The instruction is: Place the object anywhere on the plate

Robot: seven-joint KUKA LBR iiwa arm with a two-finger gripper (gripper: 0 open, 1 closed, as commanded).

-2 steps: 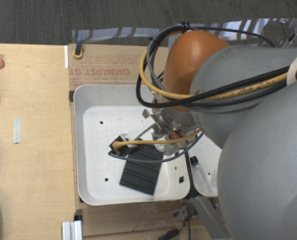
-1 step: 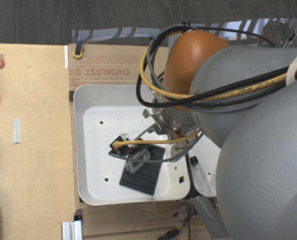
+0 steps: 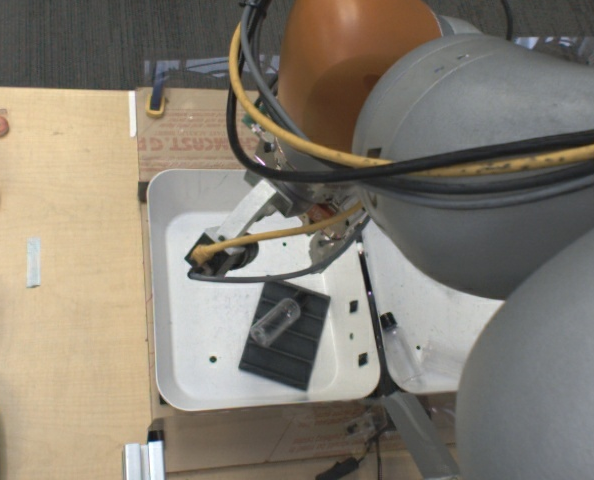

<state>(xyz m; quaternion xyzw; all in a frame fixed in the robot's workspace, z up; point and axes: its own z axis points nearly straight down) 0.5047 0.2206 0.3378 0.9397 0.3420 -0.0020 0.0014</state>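
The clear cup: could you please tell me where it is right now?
The clear cup lies on the black plate, toward its upper end, in the view's left bin, below the arm.

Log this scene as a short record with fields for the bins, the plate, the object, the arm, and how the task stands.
left bin: white and shallow, holds the plate
plate: black ridged rectangle, lying flat toward the bin's near side
object: small clear cylinder, on its side on the plate's far half
arm: grey with an orange band, reaching in from the right above both bins
right bin: white, largely covered by the arm
task state: the cylinder rests on the plate
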